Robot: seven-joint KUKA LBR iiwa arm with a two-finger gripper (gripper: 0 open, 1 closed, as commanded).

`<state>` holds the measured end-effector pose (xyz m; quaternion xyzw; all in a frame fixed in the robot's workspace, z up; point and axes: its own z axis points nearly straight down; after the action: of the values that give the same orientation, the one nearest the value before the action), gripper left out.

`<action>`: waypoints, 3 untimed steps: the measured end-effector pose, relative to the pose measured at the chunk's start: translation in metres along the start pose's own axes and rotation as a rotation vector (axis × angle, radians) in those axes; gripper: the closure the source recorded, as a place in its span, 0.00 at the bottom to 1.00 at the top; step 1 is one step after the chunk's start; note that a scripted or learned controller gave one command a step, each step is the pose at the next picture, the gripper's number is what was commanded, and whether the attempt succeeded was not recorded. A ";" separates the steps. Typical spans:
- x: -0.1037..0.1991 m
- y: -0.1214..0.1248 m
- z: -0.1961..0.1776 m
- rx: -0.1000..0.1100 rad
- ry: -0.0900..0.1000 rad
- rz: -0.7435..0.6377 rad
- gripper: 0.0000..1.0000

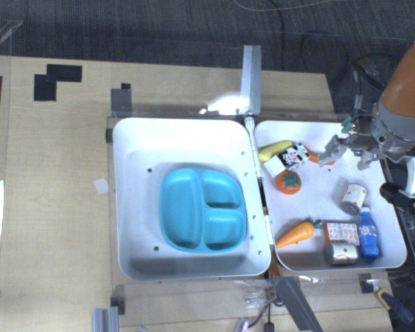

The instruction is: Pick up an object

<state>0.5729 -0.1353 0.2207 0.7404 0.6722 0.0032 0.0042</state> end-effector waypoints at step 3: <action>-0.044 0.000 0.131 -0.002 -0.002 -0.348 0.00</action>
<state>0.5697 -0.1797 0.0901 0.6129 0.7901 0.0025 0.0059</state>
